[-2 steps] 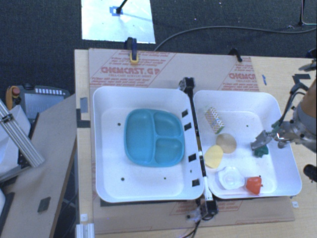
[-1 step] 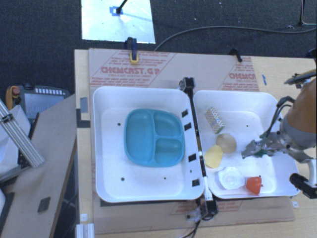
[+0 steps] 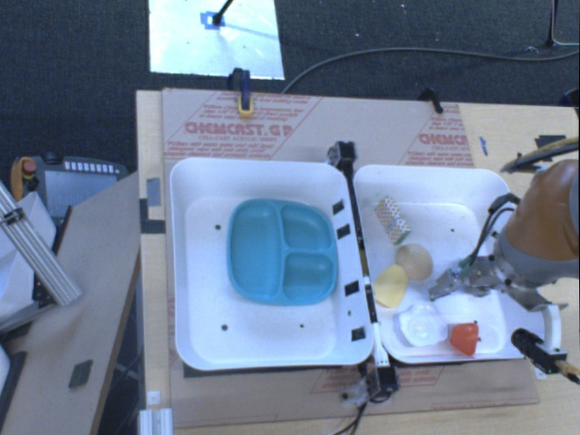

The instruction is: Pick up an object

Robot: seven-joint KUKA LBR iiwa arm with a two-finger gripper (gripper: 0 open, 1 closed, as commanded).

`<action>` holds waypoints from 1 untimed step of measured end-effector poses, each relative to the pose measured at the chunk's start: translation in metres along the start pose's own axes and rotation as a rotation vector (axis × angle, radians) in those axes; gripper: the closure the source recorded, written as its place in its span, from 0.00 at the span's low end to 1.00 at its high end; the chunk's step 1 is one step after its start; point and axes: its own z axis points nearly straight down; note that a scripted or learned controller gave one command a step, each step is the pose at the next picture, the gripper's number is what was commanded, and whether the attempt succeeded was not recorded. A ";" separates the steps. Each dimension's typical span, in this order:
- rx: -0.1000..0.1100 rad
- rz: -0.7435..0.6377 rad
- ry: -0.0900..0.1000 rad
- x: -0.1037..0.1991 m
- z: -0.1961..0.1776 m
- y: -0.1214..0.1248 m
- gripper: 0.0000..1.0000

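The gripper (image 3: 446, 285), whose state I cannot tell, hovers at three o'clock of a tan ball (image 3: 414, 263): probably light, smooth; grasp across its middle.

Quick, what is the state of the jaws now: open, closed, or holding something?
Gripper: cannot be told. It sits low in the right bin beside the beige ball; nothing visibly held.

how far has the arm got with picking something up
Nothing looks picked up yet. The tool is low inside the right bin, close to the beige ball, with nothing visibly between its fingers. The yellow piece, red object, white lid and patterned tube all lie on the bin floor. Grasping and lifting remain.
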 end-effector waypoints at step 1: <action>-0.005 0.001 -0.002 0.000 -0.013 0.001 1.00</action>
